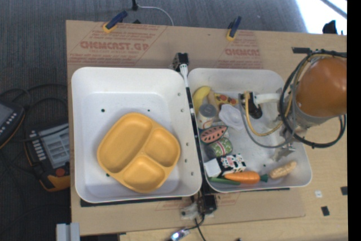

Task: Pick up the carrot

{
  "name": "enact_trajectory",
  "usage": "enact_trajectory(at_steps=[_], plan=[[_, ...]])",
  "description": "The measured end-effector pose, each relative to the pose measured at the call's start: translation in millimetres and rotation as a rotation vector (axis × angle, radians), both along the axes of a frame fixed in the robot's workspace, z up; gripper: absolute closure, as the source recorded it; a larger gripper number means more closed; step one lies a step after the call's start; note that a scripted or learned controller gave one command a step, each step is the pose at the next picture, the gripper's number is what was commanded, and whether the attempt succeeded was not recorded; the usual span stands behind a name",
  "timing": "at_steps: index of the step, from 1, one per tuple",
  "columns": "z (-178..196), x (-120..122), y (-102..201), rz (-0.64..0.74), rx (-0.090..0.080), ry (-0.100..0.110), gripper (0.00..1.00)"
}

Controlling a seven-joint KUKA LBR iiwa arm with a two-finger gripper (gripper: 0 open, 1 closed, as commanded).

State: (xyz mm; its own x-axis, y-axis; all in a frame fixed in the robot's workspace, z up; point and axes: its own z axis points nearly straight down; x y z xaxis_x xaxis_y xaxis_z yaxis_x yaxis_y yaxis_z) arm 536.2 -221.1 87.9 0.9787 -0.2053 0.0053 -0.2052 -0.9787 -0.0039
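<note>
Quick count first. Two shallow white bins were sat side by side on the brown board tabletop (pixel 316 209): the left white bin (pixel 84 93) and the right white bin (pixel 265 77). One yellow plastic plate with three compartments (pixel 139 151) was lying in the left one, and that was it for that side.

The right bin was way more crowded. One orange toy carrot with a green top (pixel 242 178) was lying flat along the near wall, green end to the left. One black-and-white cow-patterned box (pixel 232 163) was just beside it on the far side, and one tan peanut-shaped piece (pixel 282 169) was just off its tip. One yellow banana (pixel 200 95), one watermelon slice (pixel 214 134), one dark green rounded item (pixel 219 147) and one crumpled white piece (pixel 230 116) were counted along the bin's left side.

Two blue-and-yellow clamps (pixel 115 21) were fixed on the tabletop's far edge, the second clamp (pixel 233 28) further right.

As for writing, "CHEMCAST GP" in red could be read on the tabletop behind the left bin. A similar red print behind the right bin was too blurred to be read.

The gripper (pixel 285 150) was seen over the right part of the right bin, near the tan piece and apart from the carrot. Whether it was spread or pressed together couldn't be made out.
</note>
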Motion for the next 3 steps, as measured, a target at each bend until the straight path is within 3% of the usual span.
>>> enact_trajectory(at_steps=[1, 2, 3], plan=[[-0.7, 55.2, 19.0, -0.291, 0.001, 0.005, 0.0], [-1.0, 127.3, 80.1, -0.006, -0.003, 0.017, 0.0], [199.1, 132.7, 66.8, -0.314, 0.003, 0.004, 0.0]])
